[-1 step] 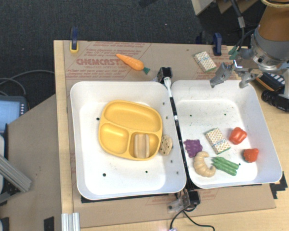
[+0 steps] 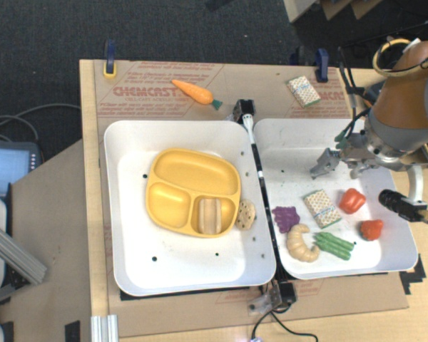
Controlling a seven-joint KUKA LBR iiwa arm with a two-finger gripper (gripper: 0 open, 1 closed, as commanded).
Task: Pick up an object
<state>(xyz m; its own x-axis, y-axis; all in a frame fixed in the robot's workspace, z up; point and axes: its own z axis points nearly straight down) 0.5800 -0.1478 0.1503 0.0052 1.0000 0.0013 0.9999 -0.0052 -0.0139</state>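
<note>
In the right bin (image 2: 392, 258), at the lower right of the frame, lie six small toy foods close together. A purple bunch of grapes (image 2: 286, 218) sits at the group's left, near the bin's left wall. Just below it a tan croissant (image 2: 302, 244) curves, its right end touching a bundle of green beans (image 2: 334, 245) that lies slantwise. Above the beans a small patterned packet (image 2: 321, 207), green-edged, lies flat and tilted. To its right is a red pepper (image 2: 352, 201), and lower right of that a red tomato-like piece (image 2: 371, 229).
</note>
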